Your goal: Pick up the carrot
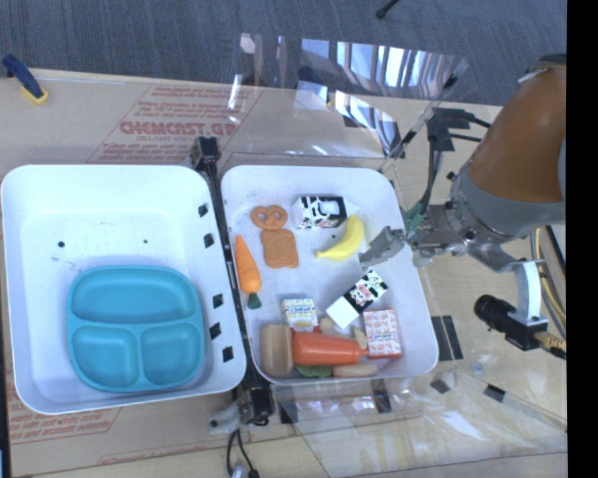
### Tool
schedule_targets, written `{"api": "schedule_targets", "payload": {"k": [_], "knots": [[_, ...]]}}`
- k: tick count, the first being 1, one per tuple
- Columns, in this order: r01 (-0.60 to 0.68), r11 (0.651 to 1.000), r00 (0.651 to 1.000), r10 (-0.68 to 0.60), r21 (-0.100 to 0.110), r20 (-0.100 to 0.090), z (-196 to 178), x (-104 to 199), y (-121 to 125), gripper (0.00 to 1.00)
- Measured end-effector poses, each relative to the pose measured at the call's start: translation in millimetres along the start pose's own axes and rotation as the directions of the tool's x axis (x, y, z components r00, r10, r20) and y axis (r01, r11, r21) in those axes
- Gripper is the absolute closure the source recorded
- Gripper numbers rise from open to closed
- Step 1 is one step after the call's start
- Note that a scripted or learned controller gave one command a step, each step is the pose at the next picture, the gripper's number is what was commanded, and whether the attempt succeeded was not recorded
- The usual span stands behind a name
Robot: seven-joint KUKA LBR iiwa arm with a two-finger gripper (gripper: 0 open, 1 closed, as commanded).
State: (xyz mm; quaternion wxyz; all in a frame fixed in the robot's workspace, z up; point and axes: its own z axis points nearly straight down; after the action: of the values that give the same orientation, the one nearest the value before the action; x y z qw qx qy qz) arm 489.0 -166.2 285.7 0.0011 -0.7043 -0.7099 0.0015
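Note:
The carrot (246, 263) is slim and orange with a green stub at its near end. It lies along the left wall of the right bin (404, 202), pointing away from the camera. My gripper (382, 244) hangs over the right side of that bin, just right of the banana (343, 240) and above a cow-patterned box (361, 296). It stands well to the right of the carrot, with a brown biscuit (279, 249) and the banana between them. Nothing shows in its grasp.
The right bin also holds a pretzel (270, 216), a cow-patterned carton (321, 211), a small yellow box (299, 312), a red-and-white box (382, 333), a thick orange-red vegetable (324, 348) and a tan block (275, 350). A teal divided plate (135, 327) sits in the left bin (40, 197).

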Motion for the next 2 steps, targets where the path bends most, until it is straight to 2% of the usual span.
{"api": "schedule_targets", "payload": {"k": [1, 2], "knots": [[0.015, 1.0, 1.0, -0.014, 0.008, -0.003, 68, 61, 66, 0.0], [-0.27, 0.963, 0.963, 0.27, 0.0, 0.003, 193, 72, 72, 0.0]]}}
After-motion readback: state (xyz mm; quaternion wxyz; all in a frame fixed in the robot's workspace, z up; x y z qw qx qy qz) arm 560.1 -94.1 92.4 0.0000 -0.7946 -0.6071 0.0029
